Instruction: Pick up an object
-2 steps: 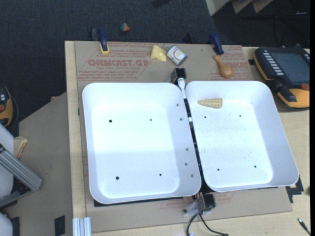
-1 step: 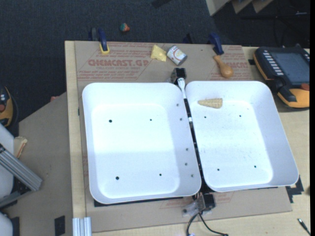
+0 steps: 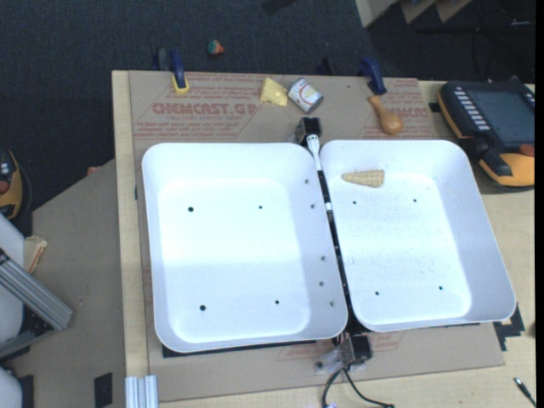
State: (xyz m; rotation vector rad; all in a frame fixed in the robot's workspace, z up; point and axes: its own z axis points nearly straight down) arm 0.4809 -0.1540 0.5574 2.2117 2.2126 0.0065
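- Near edge: I see a black connector with cables [image 3: 353,353] at the seam between the two bins.
- Left bin [image 3: 170,313]: white floor with small dark dots.
- Right bin [image 3: 484,287]: a tan, cone-shaped object [image 3: 363,178] lies in its far part, left of centre, apart from the walls.
- Beyond the bins, on the board: a yellow wedge [image 3: 274,92], a small box [image 3: 305,95], and possibly a wooden handle [image 3: 385,115].
- Pincer: I cannot tell its state.
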